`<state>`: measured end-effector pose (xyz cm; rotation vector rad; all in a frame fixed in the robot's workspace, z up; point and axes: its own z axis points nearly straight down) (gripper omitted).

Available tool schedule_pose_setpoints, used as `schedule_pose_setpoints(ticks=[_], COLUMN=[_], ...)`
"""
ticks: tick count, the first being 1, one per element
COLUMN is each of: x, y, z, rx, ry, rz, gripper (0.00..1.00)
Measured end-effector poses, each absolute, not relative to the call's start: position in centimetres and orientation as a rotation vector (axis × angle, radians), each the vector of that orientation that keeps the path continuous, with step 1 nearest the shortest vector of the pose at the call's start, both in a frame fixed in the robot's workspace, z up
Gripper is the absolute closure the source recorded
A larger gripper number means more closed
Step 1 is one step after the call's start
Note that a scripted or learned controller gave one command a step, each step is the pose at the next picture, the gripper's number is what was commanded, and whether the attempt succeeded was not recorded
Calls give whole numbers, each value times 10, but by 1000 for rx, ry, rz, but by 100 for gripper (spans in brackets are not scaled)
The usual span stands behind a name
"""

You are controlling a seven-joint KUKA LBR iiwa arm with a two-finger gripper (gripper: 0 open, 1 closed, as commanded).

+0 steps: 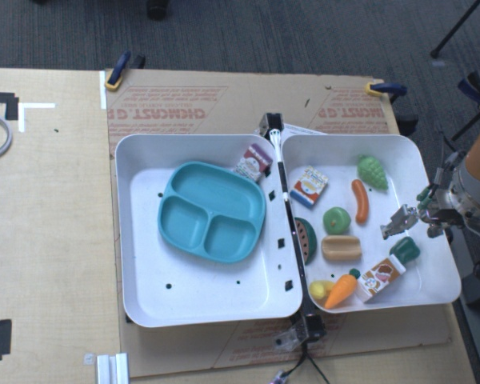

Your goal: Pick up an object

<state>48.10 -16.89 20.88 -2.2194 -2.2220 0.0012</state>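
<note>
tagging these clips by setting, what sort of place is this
Probably a robotics lab bench rather than a home. Two white bins sit on cardboard clamped to a bench, toy food such as a carrot lies in the right bin, and chair casters stand on grey carpet behind.

Two white bins are sitting side by side: the right bin (432, 290) under the tool (400, 222), the left bin (136, 238) well away from it. One teal divided tray (212, 212) and one small packet (253, 163) are lying in the far bin. Around the tool, three small cartons are lying: one (309, 186), another (380, 278), a green-capped one (405, 250). One sausage (360, 201), one green apple (336, 220), one hot dog bun (341, 249), one carrot (341, 290), one lemon (318, 290), one watermelon slice (306, 241) and one leafy green (373, 171) are resting there.
</note>
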Motion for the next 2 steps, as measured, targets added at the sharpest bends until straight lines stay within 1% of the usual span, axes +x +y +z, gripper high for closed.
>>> schedule_pose_setpoints(ticks=[1, 2], x=[541, 600], y=[-129, -129], z=[94, 92], rx=[-2039, -2068], ry=[-2389, -2366], rz=[0, 0], gripper=[0, 0])
